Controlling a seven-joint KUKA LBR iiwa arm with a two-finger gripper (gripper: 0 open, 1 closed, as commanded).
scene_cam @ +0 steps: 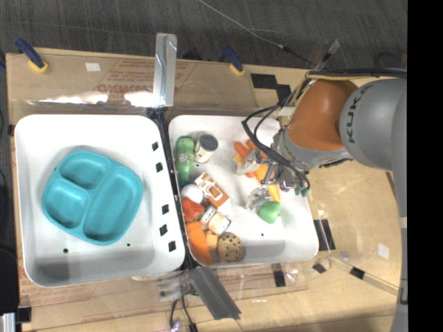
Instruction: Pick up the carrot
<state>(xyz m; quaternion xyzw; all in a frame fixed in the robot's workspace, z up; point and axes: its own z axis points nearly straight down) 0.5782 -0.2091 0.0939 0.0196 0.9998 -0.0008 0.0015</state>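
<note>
Cardboard-covered counter [360,213] carries both bins, and I see my hand [277,178] low in the right bin [297,237], its spread unclear to me, with the carrot [243,156] just beside it toward the divider, not yet lifted, so the pickup remains.

We look down on a bench covered with flat brown cardboard sheeting [208,75] that bears faint red print along its far edge. Two blue spring clamps [31,54] [232,59] grip that far edge. Beyond it lies dark grey ribbed floor matting [104,5], crossed by a thin pale cable [228,16]. Short strips of black tape [266,83] mark the cardboard near the right side. A shiny upright metal bracket [165,71] stands at the far edge. Lighting is even, with soft shadows.
</note>
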